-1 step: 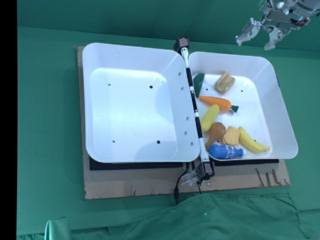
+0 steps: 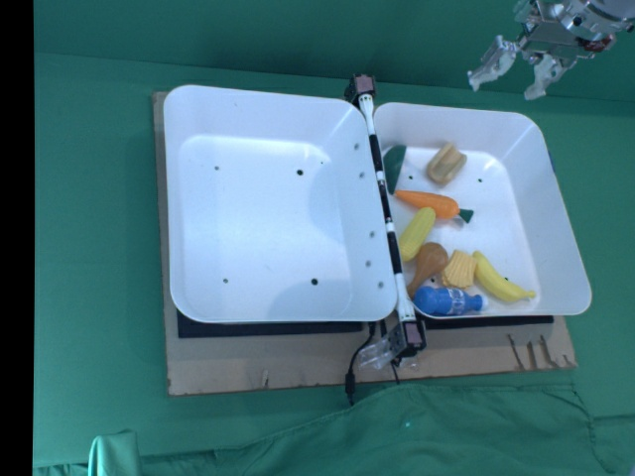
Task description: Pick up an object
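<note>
Overhead, the tool (image 2: 514, 69) hangs wide and empty beyond the right bin's (image 2: 541, 147) far rim. Below, carrot (image 2: 429, 203), corn (image 2: 417, 233), banana (image 2: 501, 279) and bottle (image 2: 446, 300) crowd together; a descent there risks nudging neighbours or pinching two.

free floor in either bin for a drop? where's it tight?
Left bin: whole floor bare, rim to rim. Right bin: bare strip along its right wall, right of the carrot and above the banana. Crowded along the divider: bread roll, corn, drumstick, blue bottle. Claw is open above the right bin's far rim.
</note>
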You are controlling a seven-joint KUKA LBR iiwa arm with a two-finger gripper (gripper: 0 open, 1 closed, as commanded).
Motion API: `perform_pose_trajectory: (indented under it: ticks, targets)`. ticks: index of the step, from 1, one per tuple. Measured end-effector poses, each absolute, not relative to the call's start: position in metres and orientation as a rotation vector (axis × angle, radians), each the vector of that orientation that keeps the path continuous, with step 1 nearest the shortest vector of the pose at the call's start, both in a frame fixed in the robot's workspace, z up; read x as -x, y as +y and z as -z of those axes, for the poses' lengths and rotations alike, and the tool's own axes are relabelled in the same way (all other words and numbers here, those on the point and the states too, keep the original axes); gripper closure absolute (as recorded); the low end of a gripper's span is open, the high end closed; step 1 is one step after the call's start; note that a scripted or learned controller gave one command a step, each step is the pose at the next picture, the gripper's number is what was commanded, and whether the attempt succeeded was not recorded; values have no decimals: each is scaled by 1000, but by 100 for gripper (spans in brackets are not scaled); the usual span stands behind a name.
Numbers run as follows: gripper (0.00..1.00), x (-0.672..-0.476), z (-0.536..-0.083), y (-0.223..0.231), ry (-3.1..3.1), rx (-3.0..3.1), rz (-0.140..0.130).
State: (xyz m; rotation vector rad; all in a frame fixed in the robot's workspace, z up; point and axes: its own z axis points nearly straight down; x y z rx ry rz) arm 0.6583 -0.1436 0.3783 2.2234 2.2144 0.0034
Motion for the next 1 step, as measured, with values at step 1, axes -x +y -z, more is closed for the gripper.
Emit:
perform_pose_trajectory:
  ticks: [1]
  targets:
    - [0, -657, -337, -153, 2215, -2225, 2]
